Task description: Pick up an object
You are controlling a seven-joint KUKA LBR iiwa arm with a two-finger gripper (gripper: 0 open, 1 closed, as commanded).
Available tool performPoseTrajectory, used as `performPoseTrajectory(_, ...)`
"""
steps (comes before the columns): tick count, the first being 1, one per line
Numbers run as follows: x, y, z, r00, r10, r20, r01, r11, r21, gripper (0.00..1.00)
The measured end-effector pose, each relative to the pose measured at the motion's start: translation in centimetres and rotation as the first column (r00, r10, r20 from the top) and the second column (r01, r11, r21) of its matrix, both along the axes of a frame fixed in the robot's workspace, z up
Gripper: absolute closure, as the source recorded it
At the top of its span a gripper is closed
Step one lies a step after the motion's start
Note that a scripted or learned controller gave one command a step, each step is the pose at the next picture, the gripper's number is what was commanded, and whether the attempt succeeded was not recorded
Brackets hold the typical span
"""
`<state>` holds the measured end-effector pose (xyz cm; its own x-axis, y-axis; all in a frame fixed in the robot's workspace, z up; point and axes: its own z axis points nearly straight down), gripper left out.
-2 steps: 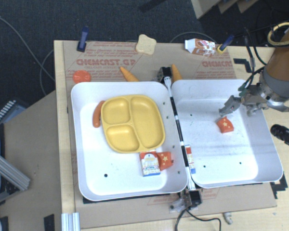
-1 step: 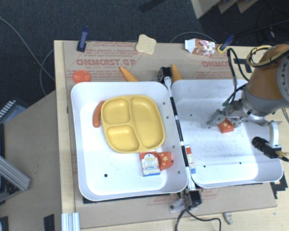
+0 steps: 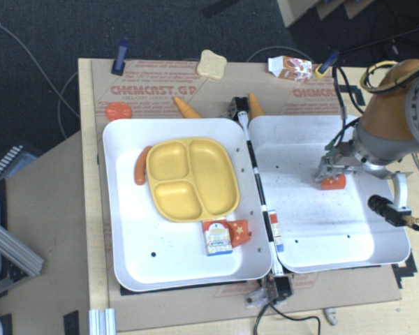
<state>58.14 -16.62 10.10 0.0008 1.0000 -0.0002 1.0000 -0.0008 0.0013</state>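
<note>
A small orange-red object [image 3: 333,182] lies on the floor of the right white bin [image 3: 300,243], in its upper right part, directly under the gripper [image 3: 331,170]. The gripper is lowered over this object and seems to touch its top; from this slanted overhead view it cannot be told whether the gripper is wide, narrow or gripping. The grey arm [image 3: 398,128], with its orange band, reaches in from the right edge. Just left, touching along the middle seam, is the left white bin [image 3: 126,257]. In it a yellow divided plate [image 3: 193,179] with three compartments lies near the centre. A red-orange sausage-shaped toy [image 3: 140,166] rests against the plate's left edge. Just below the plate sits a small white carton [image 3: 218,238], with a small orange piece [image 3: 240,232] touching its right side. On the cardboard-covered bench [image 3: 153,89] behind the bins lie a slice of toy bread [image 3: 211,63], a carrot-like orange piece [image 3: 186,108] and a small white and orange packet [image 3: 290,67].
</note>
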Motion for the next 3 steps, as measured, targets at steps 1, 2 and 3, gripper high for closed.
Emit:
performPoseTrajectory(1, 3.3, 4.8, 5.2, 1.0, 0.004, 0.002, -0.004, 1.0, 0.001, 1.0)
performPoseTrajectory(2, 4.1, 11.8, 8.4, 1.0, 0.003, 0.001, -0.003, 1.0, 0.001, 1.0)
performPoseTrajectory(3, 5.7, 11.7, 8.4, 1.0, 0.003, 0.001, -0.003, 1.0, 0.0, 1.0)
